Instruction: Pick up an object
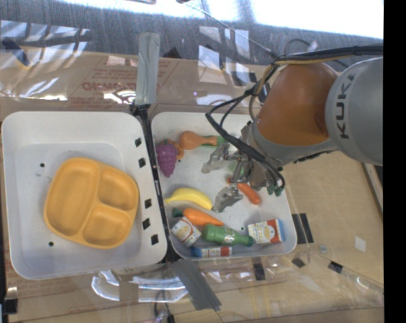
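STEP: you're at the approach | gripper (pixel 223 177) low in right bin (pixel 288 242), fingers spread, gripping nothing | orange carrot (pixel 250 193) just beside, mid-bin | NEXT: centre over it, close.

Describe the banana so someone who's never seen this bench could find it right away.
Look in the right white bin, along its left wall. The banana lies there below the purple grapes and above an orange carrot. It is the only yellow, curved thing in that bin.

Robot lab: taped bins (pixel 14 180), KUKA arm (pixel 337 106)
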`<control>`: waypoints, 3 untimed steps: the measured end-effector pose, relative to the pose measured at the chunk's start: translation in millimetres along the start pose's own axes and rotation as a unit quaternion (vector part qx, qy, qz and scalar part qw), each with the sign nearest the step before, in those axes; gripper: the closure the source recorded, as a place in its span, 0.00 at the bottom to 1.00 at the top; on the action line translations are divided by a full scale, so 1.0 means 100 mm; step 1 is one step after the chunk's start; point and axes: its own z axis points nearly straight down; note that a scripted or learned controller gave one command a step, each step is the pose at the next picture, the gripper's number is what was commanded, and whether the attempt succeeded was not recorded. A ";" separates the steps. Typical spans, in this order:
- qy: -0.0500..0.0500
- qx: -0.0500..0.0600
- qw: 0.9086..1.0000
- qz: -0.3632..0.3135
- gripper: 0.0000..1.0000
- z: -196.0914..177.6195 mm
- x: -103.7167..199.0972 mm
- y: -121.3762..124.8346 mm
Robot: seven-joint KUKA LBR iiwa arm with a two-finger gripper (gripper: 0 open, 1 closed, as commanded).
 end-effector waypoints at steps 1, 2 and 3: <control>0.000 0.000 1.000 -0.008 0.00 1.13 -1.30 0.14; 0.001 0.000 0.996 0.086 0.00 1.12 -1.08 0.03; 0.001 0.000 0.997 0.082 1.00 1.03 -1.09 0.05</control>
